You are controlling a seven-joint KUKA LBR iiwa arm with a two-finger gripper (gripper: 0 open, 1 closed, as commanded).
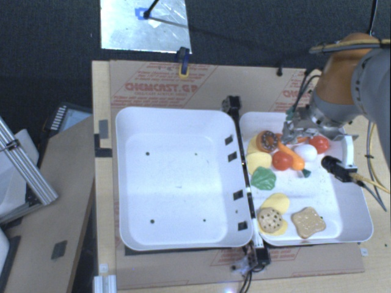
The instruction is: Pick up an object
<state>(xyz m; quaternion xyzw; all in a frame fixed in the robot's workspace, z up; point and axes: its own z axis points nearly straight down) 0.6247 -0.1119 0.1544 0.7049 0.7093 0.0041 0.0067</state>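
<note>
The gripper [292, 133] is seen in the right bin [354, 224], upper right of frame. It is poised over the orange carrot [292, 154]. Its grip cannot be told.

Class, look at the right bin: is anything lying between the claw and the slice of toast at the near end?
Yes. The claw hovers over the far cluster; an orange plastic carrot and red tomato lie between it and the tan toast slice.

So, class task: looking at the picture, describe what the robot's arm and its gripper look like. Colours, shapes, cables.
The arm is thick and rounded, grey, with an orange band above the wrist. It narrows to a small grey metal gripper built of angular parts. Thin dark cables loop down beside the wrist towards the gripper.
</note>
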